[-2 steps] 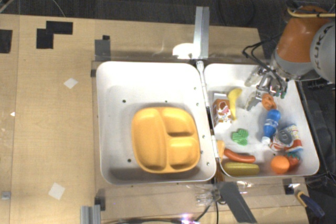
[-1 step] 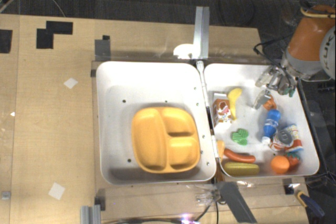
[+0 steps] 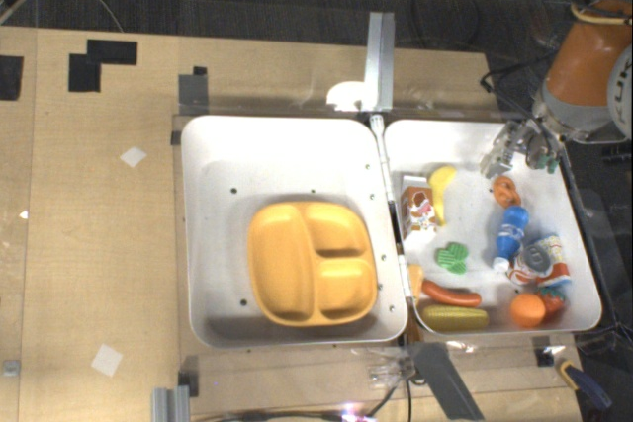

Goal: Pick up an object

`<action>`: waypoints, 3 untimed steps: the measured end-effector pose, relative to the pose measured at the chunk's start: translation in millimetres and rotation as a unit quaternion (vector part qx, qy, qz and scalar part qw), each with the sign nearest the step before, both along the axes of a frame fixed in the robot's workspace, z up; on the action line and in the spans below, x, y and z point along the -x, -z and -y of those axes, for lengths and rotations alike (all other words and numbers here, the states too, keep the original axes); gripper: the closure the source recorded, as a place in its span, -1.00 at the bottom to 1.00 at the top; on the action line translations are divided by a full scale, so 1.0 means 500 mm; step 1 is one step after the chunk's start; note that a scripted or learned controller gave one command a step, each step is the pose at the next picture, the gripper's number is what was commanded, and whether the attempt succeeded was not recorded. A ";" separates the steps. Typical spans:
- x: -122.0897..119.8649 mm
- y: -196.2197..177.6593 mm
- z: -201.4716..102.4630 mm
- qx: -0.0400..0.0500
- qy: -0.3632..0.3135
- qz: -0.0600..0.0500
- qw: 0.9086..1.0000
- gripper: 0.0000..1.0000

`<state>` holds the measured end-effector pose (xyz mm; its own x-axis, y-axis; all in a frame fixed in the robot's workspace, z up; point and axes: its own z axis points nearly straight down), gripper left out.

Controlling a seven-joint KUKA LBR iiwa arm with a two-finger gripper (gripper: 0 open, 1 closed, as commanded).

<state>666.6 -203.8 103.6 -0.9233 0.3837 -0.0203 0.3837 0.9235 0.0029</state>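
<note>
Over the bench's right bin (image 3: 584, 252), my fingers (image 3: 521, 149), spread and empty, hover near a small, light orange toy (image 3: 505, 190), likely slippery; pinch its middle.

arm: enters from right, wrist raised | claw (image 3: 516, 153): pointing down-left

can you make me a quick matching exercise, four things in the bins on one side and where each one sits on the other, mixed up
Things:
1. yellow divided tray
2. orange ball
3. green toy
4. pincer

Places:
A. near right corner of the right bin
B. far right part of the right bin, above the toys
C. middle of the left bin
D. centre of the right bin

Pairs: 1-C, 2-A, 3-D, 4-B
</note>
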 end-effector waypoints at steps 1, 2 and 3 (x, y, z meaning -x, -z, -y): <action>0.003 0.029 0.001 0.001 -0.152 -0.005 0.988 1.00; 0.006 0.031 0.001 0.000 -0.152 -0.008 0.988 -1.00; 0.000 -0.132 0.002 -0.002 0.107 -0.002 0.994 -1.00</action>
<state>666.8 -205.0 169.7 -0.8206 0.5713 -0.0145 0.5712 0.8208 0.0054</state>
